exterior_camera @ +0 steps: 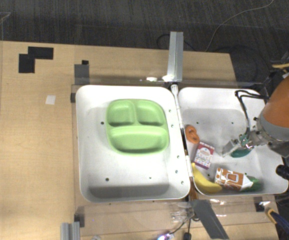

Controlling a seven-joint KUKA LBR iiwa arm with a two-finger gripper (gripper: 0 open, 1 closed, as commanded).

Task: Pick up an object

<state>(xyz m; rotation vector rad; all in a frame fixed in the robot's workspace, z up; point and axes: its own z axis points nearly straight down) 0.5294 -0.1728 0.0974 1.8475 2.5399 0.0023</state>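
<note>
My gripper [237,146] is low in the right bin [209,104], near its right side, hanging from the grey arm with the orange band [284,106]. A small teal object [241,153] lies right under its tip; I cannot see whether it is gripped. To the left lie a pink and white packet [204,155] and a small orange piece [191,133]. Along the bin's front edge are a yellow banana [204,183], a brown carton [231,179] and a dark green item [257,184].
The left bin [91,149] holds a light green divided plate [136,125]. A metal post [175,59] stands behind the ridge between the bins. A black cable [243,104] loops over the right bin's back right corner. The bench [29,149] lies to the left.
</note>
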